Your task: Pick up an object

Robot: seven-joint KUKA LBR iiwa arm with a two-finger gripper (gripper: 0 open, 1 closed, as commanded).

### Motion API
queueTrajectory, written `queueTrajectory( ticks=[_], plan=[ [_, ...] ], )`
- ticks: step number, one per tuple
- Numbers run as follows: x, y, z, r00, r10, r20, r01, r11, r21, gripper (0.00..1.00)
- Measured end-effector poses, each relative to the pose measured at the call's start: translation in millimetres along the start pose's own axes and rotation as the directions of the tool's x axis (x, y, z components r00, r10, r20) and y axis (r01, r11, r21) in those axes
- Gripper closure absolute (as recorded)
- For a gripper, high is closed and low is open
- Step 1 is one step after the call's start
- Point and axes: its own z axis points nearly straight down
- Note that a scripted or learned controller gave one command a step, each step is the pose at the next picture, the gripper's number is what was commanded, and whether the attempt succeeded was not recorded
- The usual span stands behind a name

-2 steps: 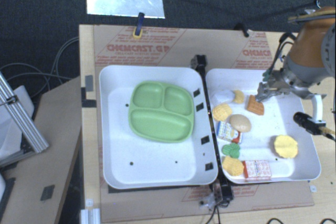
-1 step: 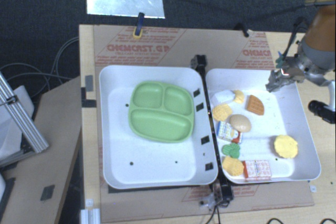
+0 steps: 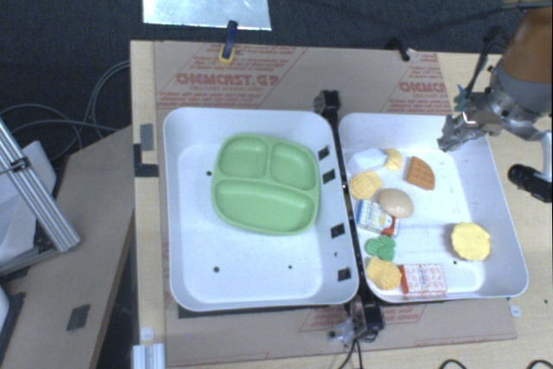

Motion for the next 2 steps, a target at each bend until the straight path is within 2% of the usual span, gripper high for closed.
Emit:
queueTrajectory(
  ticks=[1,2],
  plan=[
    [44,-31,2,1.0,-0.001,-0.002,0.001,1.0,0.004,1.0],
    [91,-45,-8,1.0,-0.003,-0.003,0.003,1.0,0.003,1.0]
  ],
)
